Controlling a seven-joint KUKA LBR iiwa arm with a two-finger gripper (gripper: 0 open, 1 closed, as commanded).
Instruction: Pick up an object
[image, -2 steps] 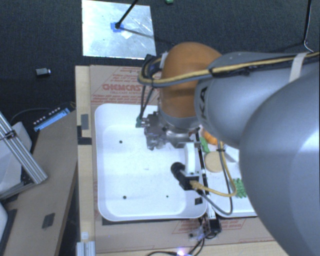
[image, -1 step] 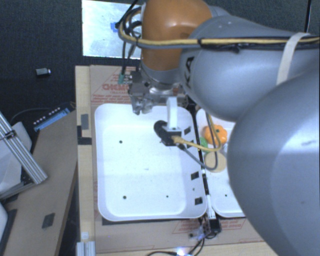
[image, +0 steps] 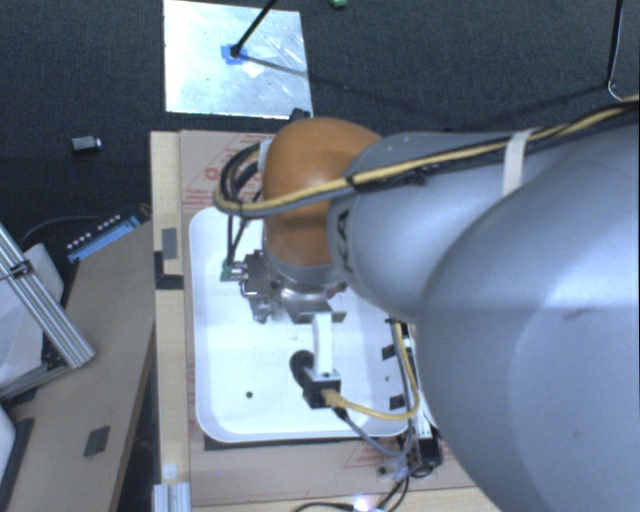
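Observation:
My arm reaches in from the right and hides most of the bench. Its orange band hangs over the left white bin, and the gripper sits below the band, low over the bin's middle. A tiny dark speck lies on the bin floor near the front. I cannot make out any object between or under the gripper. The right bin is hidden behind the arm.
The bin rests on a brown board with black tape marks along its left edge. An aluminium rail slants at the far left. A shiny metal sheet lies beyond the bench, with a small black item on the dark floor.

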